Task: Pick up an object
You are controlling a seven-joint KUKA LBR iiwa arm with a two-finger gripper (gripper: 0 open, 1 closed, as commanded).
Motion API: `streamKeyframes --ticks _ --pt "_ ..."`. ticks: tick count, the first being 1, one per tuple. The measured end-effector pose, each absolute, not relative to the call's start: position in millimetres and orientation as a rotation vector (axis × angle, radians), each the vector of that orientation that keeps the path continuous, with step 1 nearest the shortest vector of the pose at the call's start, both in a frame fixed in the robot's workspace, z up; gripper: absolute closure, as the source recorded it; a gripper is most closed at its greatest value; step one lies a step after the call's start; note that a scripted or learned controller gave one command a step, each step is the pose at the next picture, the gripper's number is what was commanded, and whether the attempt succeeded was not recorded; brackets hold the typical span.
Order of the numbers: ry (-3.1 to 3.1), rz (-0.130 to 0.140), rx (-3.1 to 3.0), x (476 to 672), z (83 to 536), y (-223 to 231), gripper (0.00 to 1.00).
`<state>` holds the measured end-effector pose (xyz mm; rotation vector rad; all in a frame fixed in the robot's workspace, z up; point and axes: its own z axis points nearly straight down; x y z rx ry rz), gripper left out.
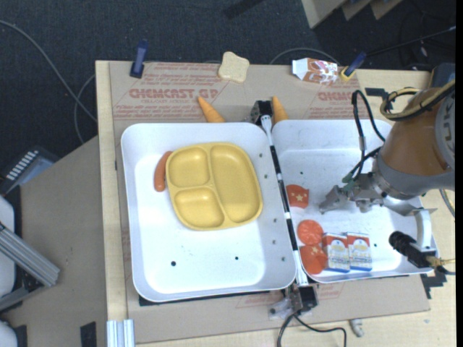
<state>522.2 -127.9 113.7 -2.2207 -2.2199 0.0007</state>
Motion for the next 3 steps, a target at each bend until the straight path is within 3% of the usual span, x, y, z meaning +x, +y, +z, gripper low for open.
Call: streamKeyframes --ticks 1,2,3 --pt "-2.223 0.000 -2.221 615.3 84 -134 0.00" --pt "-2.219 0.002 -2.223 478.2 84 -163 0.00" --pt "-2.221 -0.001 -2.224 479.1 94 -162 1.00"
